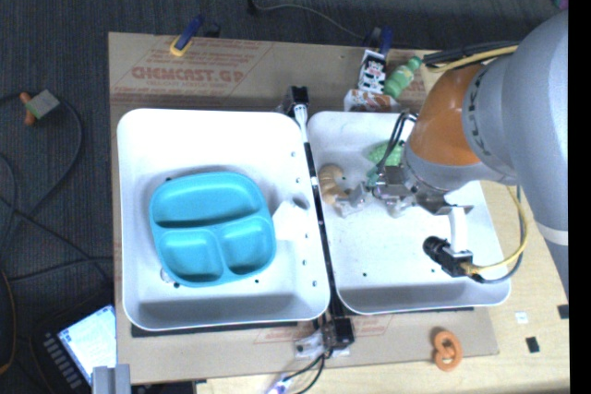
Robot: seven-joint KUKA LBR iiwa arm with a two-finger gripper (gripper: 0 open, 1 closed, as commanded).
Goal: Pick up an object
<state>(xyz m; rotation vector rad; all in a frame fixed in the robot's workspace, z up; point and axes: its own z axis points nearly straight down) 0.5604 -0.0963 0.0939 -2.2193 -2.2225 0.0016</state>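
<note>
My gripper [374, 196] is low inside the right bin [416, 295], in its upper middle part, under the orange-banded wrist. Just to its left a small tan and brown object [328, 174] lies by the bin's left wall, close to the gripper. A green object [381, 152] peeks out from behind the wrist, partly hidden by it. In the left bin [138, 134] lies a blue divided tray [212, 226].
A black connector with a yellow cable [446, 256] hangs over the right bin's lower right. Behind the bins stand a small printed box [370, 78] and a green item [403, 78]. An orange ring [446, 348] lies on the bench front.
</note>
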